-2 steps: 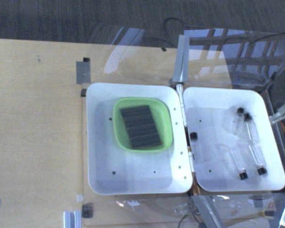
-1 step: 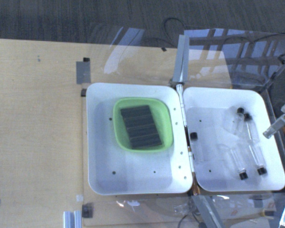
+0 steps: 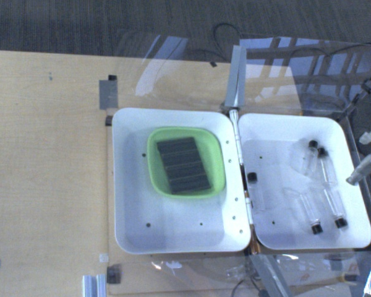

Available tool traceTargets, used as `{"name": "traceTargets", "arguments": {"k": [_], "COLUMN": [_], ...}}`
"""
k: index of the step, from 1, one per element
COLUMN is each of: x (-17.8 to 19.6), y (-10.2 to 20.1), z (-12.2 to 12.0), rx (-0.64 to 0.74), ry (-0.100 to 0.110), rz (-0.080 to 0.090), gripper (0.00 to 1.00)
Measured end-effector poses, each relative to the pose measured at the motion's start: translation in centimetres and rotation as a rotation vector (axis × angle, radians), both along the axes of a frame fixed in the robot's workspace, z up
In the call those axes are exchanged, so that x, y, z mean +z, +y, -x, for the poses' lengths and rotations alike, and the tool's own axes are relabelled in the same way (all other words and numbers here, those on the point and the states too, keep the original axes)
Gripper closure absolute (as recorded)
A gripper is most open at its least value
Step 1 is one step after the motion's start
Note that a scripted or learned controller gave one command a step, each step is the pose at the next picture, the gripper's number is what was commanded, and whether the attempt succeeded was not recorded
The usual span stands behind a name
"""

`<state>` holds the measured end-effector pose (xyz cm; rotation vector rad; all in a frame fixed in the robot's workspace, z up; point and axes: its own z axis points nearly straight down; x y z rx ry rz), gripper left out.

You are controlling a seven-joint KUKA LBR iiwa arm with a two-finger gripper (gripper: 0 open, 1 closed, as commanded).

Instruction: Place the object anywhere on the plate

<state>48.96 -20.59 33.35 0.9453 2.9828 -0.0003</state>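
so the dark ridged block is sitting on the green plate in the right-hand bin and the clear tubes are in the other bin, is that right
Not quite. The camera view shows the dark ridged block lying on the green plate in the left bin, not the right-hand one. The clear tubes with black caps are in the right bin. The rest holds: the block does rest on the plate.

No readable text or labels.

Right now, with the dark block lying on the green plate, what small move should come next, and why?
Probably no more placing: the block already lies flat inside the green plate in the left bin. I would pull the arm, seen at the right bin's far edge, slightly further away, so nothing gets bumped.
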Motion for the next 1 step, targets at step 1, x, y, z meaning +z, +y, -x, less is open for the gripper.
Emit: {"name": "traceTargets", "arguments": {"k": [1], "x": [-2.62], "y": [-0.01], "z": [-0.04], "rx": [0.336], "ry": [0.000], "rz": [0.004], "gripper": [0.00]}}
